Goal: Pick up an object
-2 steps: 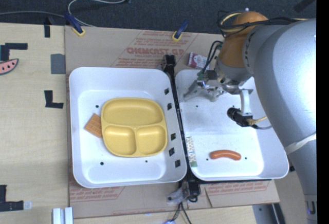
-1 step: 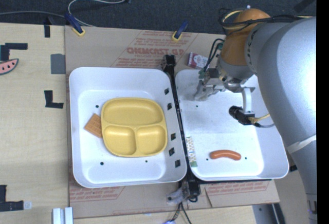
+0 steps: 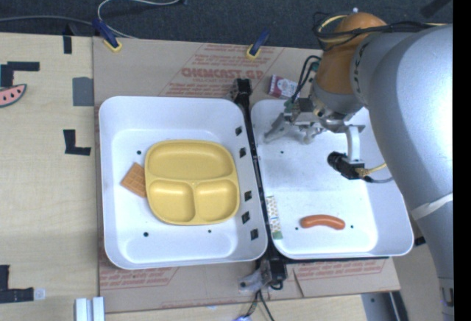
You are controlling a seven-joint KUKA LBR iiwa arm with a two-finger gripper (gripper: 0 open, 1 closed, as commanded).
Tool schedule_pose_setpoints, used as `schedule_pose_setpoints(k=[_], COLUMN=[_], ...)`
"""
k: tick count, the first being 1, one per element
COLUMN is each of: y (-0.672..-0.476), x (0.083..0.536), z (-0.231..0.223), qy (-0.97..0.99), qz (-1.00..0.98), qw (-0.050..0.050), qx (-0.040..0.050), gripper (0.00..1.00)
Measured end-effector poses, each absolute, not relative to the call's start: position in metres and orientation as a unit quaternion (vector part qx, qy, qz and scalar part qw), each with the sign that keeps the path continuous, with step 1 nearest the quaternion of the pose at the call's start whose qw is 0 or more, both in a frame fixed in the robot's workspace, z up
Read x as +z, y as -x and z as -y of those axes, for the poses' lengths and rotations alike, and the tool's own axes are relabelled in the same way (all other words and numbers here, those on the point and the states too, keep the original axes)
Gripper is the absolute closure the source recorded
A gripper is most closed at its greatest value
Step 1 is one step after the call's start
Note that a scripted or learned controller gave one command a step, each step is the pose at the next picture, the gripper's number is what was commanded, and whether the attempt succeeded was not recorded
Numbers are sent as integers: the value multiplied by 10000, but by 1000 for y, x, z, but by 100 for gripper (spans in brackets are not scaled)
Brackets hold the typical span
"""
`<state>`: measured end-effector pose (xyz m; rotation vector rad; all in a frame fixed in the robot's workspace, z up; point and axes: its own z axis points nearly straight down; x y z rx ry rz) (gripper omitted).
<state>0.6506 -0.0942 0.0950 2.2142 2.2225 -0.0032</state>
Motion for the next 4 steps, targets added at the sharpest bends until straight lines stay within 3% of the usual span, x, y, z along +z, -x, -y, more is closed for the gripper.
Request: schedule_pose_setpoints(k=[1, 2, 3, 4], y=[-570, -552, -552, -552], x=[86, 87, 96, 96], z=[115, 104, 104, 104], qy=[-7073, -7072, -7075, -7074], qz=[-7069, -7070, -7067, -7068], qw=[9, 36, 38, 35], qx=[-1, 12, 8, 8], gripper=[0, 0, 100, 0])
